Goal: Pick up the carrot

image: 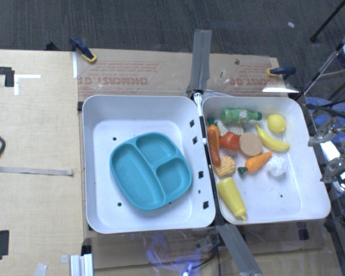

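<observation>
Overhead slant view of the table [34,131] with two white bins side by side. The left bin [95,211] carries a blue divided tray [151,170], presumably a set-down place for picked items; the right bin [290,203] holds the toy food, heaped toward its far left so that most pieces touch. The carrot [257,162] lies near the middle of the right bin, on its side and slanted, orange body toward the far right, green top toward the near left; its body touches the tan round disc [251,145] on the far side and the white crumpled piece [276,166] on the right, and its green top lies just beside the corn cob [225,167]. The banana [271,140] sits just beyond it, the yellow squeeze bottle [232,197] nearer, with bare floor between. I read the grey metal hardware at the bin's right rim [332,154] as the arm's working end, parked clear of the contents, though the clutter there leaves this unsure; I cannot tell how the jaws stand. I judge the pick not yet begun, since the carrot rests on the bin floor; I would close across its narrow width, approaching from the near right, where open floor gives clearance; the chief risk, in my judgement, is nudging or catching the disc or the white piece.
</observation>
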Tool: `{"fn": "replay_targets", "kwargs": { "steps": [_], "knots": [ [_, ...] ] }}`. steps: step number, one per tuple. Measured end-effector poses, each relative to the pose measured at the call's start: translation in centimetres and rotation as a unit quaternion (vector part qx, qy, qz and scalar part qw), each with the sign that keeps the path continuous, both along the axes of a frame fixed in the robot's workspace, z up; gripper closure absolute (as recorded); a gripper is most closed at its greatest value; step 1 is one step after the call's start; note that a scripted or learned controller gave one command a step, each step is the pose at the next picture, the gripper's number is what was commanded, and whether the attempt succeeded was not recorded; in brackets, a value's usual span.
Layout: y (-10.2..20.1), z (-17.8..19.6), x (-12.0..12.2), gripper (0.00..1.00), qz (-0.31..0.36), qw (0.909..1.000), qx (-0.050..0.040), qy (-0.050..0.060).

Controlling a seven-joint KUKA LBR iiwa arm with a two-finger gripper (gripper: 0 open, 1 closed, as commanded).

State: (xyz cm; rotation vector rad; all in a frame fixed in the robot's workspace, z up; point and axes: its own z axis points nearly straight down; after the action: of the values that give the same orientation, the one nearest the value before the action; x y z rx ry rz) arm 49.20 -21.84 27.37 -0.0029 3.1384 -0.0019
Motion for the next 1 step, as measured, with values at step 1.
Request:
{"fn": "replay_targets", "kwargs": {
  "steps": [1],
  "knots": [
    [3.29, -15.66, 0.00, 0.00, 0.068, 0.9977, 0.0006, 0.001]
  ]
}}
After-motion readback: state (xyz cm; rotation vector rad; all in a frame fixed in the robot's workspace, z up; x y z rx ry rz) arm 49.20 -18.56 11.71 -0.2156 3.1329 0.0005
